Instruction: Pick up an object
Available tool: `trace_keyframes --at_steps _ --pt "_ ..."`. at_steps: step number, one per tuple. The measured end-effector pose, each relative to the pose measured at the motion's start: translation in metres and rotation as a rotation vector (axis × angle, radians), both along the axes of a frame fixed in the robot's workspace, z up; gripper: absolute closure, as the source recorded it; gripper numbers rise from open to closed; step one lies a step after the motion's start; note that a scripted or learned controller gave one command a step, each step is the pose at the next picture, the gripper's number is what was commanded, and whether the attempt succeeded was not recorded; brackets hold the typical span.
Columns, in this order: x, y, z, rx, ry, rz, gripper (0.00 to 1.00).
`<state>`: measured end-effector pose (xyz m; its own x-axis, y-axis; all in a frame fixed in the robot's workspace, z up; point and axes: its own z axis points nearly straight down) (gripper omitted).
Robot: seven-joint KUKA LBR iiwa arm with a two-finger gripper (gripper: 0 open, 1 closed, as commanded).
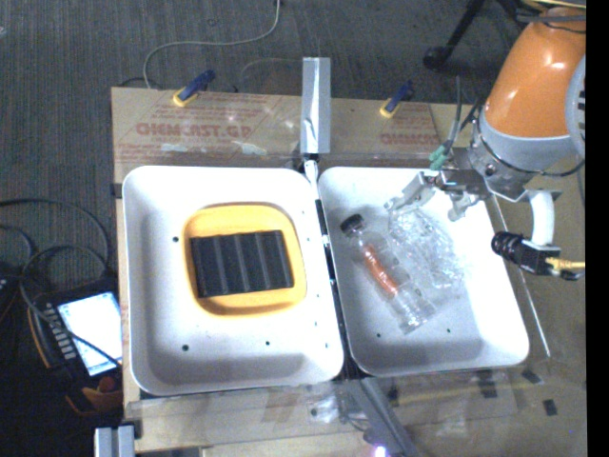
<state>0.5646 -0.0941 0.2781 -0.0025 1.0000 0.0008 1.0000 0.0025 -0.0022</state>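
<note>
Gripper [435,194] hovers, fingers spread and holding nothing, over the right bin [495,346] far edge, just beyond the clear bottle [385,272] lying slantwise mid-bin beside crumpled plastic [428,246]; best descend squarely across the bottle's narrow width.

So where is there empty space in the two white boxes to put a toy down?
The left bin has bare floor all around the yellow tray, widest along its front edge. The right bin is crowded in the middle by the clear bottle and crinkly plastic; its front corners are bare.
</note>
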Motion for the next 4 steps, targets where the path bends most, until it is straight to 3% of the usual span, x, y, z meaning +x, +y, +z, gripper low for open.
trace_keyframes --at_steps 1,2,3,4 --pt "0.025 -0.029 -0.055 -0.001 0.000 0.063 0.00" --pt "-0.028 -0.011 -0.179 0.000 -0.005 0.051 0.00" --pt "0.013 -0.014 -0.185 0.002 0.012 0.237 0.00" --pt "0.020 0.047 -0.094 0.001 -0.003 0.368 0.00"
